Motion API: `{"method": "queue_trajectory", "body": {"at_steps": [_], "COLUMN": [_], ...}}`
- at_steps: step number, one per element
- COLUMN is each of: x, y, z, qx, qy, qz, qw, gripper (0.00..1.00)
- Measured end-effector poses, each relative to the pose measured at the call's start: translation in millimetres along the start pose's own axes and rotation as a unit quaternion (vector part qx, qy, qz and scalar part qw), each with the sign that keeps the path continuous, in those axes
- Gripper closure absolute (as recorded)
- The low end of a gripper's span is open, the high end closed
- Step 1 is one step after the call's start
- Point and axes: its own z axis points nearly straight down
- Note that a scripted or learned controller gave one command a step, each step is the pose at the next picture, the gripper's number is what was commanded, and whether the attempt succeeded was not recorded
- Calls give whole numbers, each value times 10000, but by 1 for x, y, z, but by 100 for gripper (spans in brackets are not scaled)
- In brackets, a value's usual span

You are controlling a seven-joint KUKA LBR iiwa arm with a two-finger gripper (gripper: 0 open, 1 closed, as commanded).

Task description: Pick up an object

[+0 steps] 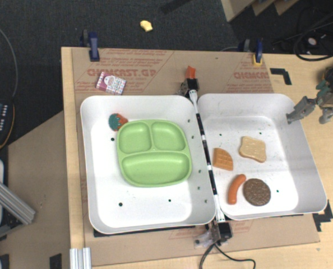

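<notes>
The right bin (301,150) holds a slice of toast (252,148), an orange waffle piece (223,159), a red sausage (236,188) and a round brown patty (257,191). My gripper (311,114) hangs over the far right rim of that bin, up and to the right of the toast and apart from all the food. It is open, its two fingers spread wide with nothing between them. In the left bin (99,172) a green divided plate (153,152) lies beside a small red and teal object (118,121).
A pink card (110,82) lies on the board behind the left bin. Blue clamps (92,45) (257,52) hold the board's back edge, and an orange clip (190,72) sits where the bins meet. A yellow scrap (146,25) lies on the floor.
</notes>
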Motion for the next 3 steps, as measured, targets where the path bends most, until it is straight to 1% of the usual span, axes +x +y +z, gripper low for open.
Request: {"method": "queue_trajectory", "body": {"at_steps": [1,2,3], "x": [50,59,33], "y": [33,17,-2], "z": [109,192,189], "qx": [42,-21,13], "qy": [26,-15,5], "qz": [-28,-4,15], "qw": [10000,10000,10000], "gripper": [0,0,0]}}
